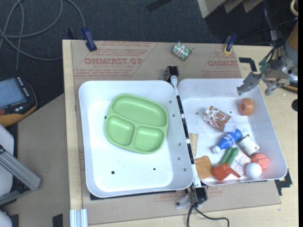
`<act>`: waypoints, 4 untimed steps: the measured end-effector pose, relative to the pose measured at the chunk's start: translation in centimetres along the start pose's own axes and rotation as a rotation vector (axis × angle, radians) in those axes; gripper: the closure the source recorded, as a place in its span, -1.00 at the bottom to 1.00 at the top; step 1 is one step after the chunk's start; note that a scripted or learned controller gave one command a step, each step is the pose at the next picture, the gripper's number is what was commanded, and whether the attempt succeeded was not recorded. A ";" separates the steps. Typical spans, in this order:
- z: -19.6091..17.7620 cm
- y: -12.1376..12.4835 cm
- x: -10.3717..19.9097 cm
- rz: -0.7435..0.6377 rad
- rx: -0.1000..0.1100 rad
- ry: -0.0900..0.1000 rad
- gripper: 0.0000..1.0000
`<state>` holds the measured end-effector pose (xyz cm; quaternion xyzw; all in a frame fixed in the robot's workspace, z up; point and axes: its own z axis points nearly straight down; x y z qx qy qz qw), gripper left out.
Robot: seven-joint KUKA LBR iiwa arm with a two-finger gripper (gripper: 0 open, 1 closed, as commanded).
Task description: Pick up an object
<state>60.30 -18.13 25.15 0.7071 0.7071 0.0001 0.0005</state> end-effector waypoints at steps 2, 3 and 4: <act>16.7 -1.4 5.3 0.001 0.003 0.001 -1.00; 15.7 -1.3 5.3 0.000 0.000 0.001 1.00; 2.9 -2.8 11.8 -0.001 -0.001 0.001 1.00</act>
